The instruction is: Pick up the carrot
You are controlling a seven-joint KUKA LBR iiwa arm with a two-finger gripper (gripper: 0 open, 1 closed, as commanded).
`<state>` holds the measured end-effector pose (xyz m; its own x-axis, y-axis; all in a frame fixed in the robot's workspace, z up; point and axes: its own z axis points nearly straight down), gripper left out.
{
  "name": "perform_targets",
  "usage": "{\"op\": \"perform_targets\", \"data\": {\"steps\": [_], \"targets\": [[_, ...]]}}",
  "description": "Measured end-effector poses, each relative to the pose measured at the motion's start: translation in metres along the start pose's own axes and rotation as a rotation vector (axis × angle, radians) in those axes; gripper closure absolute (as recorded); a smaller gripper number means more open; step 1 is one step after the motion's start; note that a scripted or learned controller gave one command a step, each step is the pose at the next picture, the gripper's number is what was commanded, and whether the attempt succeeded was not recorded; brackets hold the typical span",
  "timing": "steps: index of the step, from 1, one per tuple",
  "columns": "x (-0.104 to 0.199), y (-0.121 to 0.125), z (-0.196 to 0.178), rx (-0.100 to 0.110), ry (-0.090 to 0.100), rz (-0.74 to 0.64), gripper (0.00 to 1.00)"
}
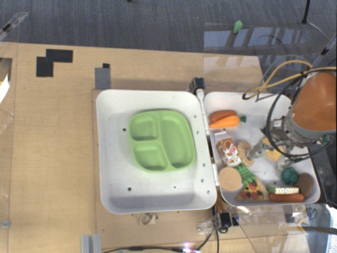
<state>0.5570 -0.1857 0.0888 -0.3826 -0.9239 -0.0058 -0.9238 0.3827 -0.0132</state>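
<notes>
Pincer (259, 151) state can't be told, hanging low in the right bin (253, 101) mid-clutter, carrot (225, 122) up-left of it near the bin's back-left corner, long axis across the view with green top facing the arm, sausage, pizza slice and cookie nearer front; left bin (110, 141) holds a green divided plate (160, 140).

Arm (315, 109) came in from the right: big rounded orange band, grey metal wrist section under it. Yellow and black cables (276, 78) looped off the top, more black cable around the wrist. Gripper (258, 151) looked small, silvery, possibly blurred.
</notes>
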Motion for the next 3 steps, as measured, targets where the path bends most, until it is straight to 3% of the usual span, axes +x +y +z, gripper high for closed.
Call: {"op": "perform_targets", "data": {"steps": [1, 2, 3], "targets": [[-0.003, -0.004, -0.015, 0.013, -0.006, 0.003, 1.0], [-0.003, -0.004, -0.014, 0.012, -0.006, 0.003, 0.0], [0.006, -0.034, 0.001, 0.0, -0.001, -0.043, 0.0]]}}
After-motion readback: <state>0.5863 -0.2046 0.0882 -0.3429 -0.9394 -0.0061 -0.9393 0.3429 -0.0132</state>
